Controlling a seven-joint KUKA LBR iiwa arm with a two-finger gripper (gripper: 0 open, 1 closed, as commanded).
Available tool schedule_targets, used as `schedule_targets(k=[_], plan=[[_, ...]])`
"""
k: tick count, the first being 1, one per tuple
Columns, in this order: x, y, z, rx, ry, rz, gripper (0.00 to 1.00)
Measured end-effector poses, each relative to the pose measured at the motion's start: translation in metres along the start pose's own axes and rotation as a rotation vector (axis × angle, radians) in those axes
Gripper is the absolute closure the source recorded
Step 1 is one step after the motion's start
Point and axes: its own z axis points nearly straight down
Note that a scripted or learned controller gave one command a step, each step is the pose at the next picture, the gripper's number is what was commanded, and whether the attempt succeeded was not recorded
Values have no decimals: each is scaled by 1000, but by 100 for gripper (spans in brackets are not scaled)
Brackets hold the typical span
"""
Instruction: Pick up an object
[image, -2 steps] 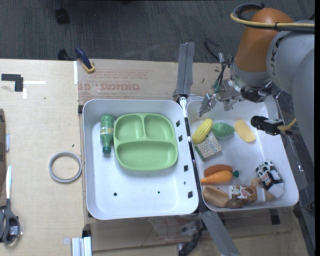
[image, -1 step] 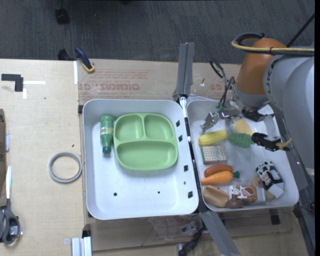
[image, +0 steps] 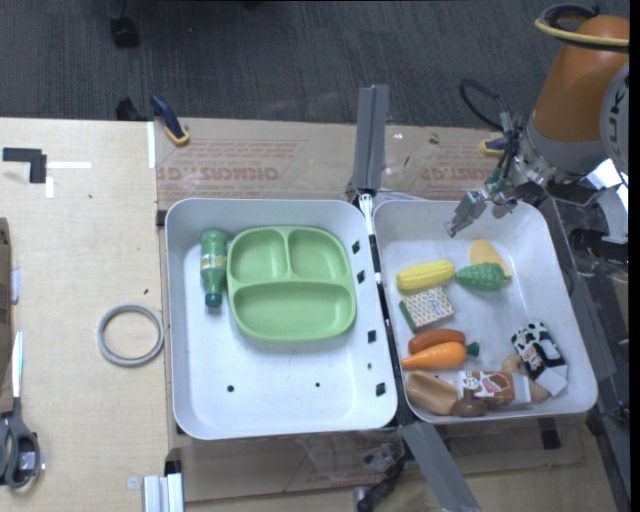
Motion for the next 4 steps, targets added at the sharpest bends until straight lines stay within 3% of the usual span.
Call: schedule_targets(k=[1, 2, 3, 4], plan=[[-59, -12, 63, 3, 2, 46, 0], [-42, -45, 116, 1, 2, -37, 0], [-43, -45, 106, -1, 0, -35, 100], [-19, -31, -1, 1, 1, 59, 100]])
